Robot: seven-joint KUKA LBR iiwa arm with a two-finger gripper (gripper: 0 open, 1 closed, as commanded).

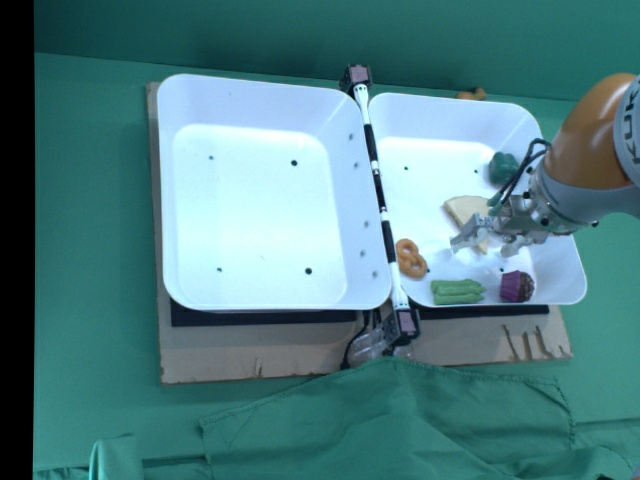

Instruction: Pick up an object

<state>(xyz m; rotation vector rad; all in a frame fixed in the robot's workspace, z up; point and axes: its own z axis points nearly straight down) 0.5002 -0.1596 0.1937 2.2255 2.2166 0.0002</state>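
The right bin [430, 158] holds a tan bread slice [462, 209], an orange pretzel [410, 258], a green bean pod [457, 291], a purple cupcake-like piece [516, 286] and a dark green item [503, 167] near the right wall. My gripper [487, 239] hangs over the right half of this bin, just right of the bread slice and above the purple piece. Its fingers are spread apart with nothing between them. The arm's orange band [598, 133] rises to the right.
The left bin [250, 193] lies beside the right one, with a black-and-white bar [377, 183] between them. Both rest on a cardboard sheet [260, 353]. Green cloth [400, 418] bunches at the front. A small orange item [472, 95] lies behind the right bin.
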